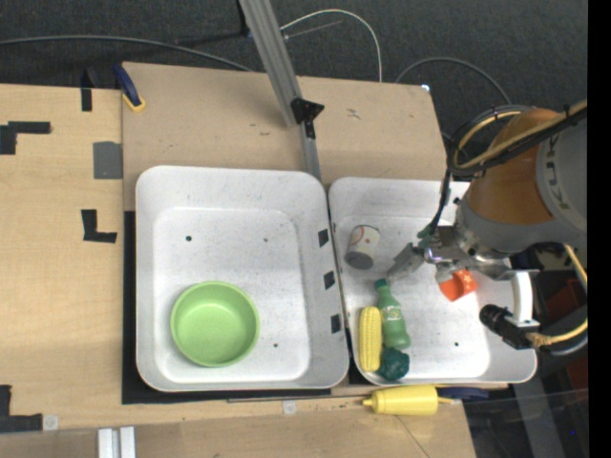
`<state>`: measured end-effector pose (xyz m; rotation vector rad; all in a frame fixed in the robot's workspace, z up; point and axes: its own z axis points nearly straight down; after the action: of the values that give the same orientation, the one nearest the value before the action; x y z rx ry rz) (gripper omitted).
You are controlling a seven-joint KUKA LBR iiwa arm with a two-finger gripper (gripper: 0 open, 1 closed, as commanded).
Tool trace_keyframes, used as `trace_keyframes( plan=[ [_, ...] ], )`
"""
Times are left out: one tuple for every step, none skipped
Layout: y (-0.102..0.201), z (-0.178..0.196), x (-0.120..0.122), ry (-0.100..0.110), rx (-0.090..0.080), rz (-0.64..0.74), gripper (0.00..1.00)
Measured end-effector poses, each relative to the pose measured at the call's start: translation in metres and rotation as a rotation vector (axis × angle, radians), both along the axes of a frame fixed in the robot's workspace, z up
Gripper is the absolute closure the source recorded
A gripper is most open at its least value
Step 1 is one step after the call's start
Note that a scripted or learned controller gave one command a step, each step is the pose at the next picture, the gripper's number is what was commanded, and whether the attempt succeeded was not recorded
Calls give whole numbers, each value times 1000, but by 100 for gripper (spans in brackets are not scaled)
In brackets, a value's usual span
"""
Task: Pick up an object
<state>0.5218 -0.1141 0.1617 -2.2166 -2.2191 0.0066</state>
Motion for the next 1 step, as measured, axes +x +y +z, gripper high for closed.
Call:
trace_keyframes(
  plan=[
    [6, -62, -8, 2, 1, 0, 0]
  ],
)
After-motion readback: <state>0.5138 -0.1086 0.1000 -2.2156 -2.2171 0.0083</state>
